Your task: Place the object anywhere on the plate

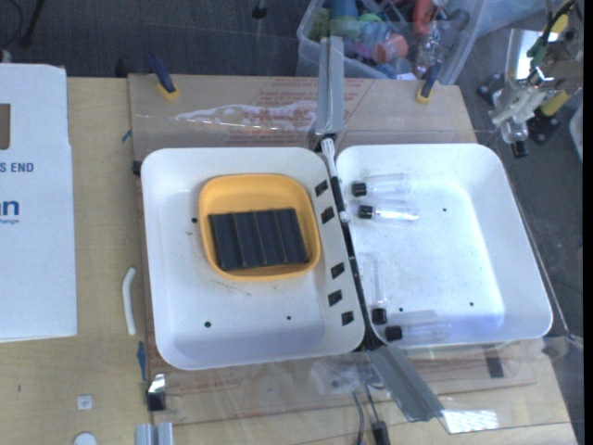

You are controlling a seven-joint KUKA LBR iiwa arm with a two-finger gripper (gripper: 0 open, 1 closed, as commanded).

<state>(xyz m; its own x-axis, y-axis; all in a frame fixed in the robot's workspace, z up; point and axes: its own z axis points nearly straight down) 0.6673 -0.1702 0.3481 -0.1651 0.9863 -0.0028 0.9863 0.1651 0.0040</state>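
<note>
Where the dark slab (258,239) lies, you see it flat on the yellow plate (215,196), square to it and covering most of the plate's floor. It is charcoal grey, rectangular and ribbed, with grooves running front to back that split it into about five bands. You have one slab and one plate, a rounded square with a raised rim, sitting in the left bin (176,276) toward its back half.

Count two white bins, side by side and touching along a metal divider (329,100). Five small black tabs (334,297) run down that seam. In the right bin (482,248) you can pick out what look like four clear vials with black caps, though the glare makes the count unsure: two (382,186) near the back-left corner and two (417,328) by the front-left corner.

On the counter (102,360) to the left stands a white box (32,248) with the cut-off writing "S END" and a large blue "n". Behind the bins is a clear tub (398,17) of coloured items.

At the far upper right, well apart from both bins, sits the hand (521,109); you cannot tell whether it is apart or together.
</note>
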